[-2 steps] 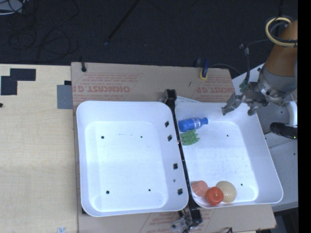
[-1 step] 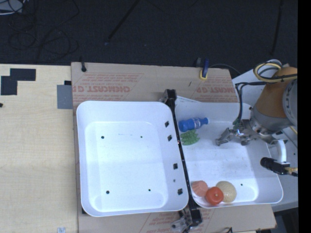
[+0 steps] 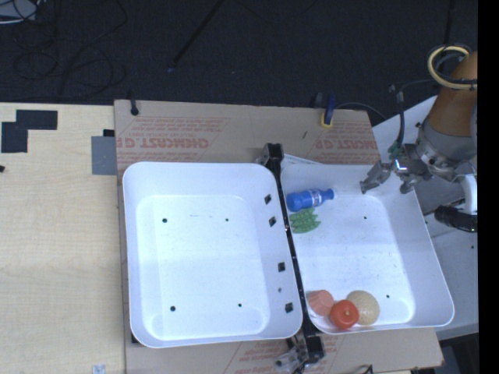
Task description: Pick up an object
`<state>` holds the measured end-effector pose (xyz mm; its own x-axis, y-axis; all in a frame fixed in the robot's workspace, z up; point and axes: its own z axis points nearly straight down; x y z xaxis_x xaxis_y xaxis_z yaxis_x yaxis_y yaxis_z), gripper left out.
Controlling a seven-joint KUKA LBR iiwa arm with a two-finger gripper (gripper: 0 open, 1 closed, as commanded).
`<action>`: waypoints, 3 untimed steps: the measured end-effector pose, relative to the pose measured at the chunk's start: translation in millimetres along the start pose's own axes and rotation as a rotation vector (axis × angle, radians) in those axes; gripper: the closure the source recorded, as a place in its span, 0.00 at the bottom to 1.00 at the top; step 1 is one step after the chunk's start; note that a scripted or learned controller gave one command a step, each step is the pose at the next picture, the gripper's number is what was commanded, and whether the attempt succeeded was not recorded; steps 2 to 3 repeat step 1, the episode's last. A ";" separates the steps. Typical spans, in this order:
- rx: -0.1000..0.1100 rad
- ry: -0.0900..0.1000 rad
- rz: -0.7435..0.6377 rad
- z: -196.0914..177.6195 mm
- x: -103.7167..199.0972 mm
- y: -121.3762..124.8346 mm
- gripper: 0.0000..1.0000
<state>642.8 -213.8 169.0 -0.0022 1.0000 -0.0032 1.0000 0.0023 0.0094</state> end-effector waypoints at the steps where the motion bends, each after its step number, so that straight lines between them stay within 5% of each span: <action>1: 0.018 0.006 0.004 85.0 3.1 -71.6 0.00; 3: 0.018 0.006 0.004 85.0 3.1 -71.6 0.00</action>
